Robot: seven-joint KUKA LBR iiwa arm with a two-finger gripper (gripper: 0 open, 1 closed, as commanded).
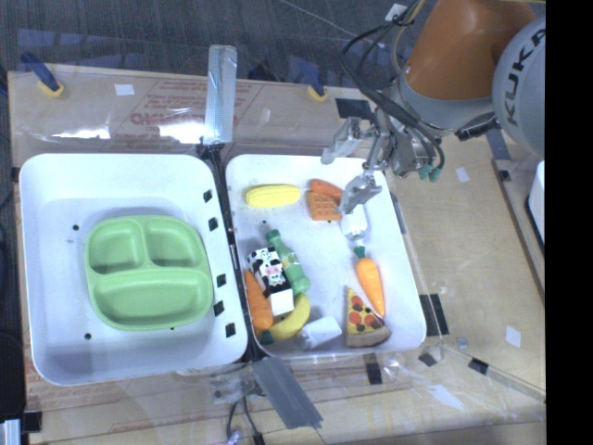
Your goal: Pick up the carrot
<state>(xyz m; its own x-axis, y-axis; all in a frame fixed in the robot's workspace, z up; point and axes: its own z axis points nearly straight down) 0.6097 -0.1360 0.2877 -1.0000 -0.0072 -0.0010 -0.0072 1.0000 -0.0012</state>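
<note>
Overhead, gripper hanging above right bin's upper right part, just beside waffle; fingers' spread impossible to tell; nothing visibly held; carrot lying lower right, apart from gripper, touching pizza slice; corn upper left; green plate in left bin.

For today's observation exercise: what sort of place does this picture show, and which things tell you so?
Probably a robotics lab test bench: a grey and orange robot arm reaches over two white bins, one holding toy food such as a carrot, the other a green plate.
</note>
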